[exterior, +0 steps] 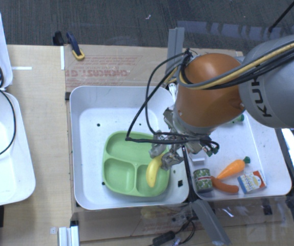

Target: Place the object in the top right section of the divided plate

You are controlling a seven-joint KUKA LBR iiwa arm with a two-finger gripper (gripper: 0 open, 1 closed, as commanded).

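A green divided plate (117, 160) lies in the left bin (85, 137), with one wide section at the top and two smaller ones below. A yellow banana (151, 174) rests tilted in the plate's lower right section, its lower end near the rim. My gripper (163, 156) hangs just over the banana's upper end, at the plate's right edge. The orange wrist above it hides much of the gripper, and I cannot make out whether it grasps the banana.
In the right bin (270, 152) lie an orange carrot (233, 168), a green can (202, 179), a red sausage (225, 187) and a small carton (251, 182). Black cables (142, 111) loop from the wrist over the plate. Another white tray (3, 147) sits at the far left.
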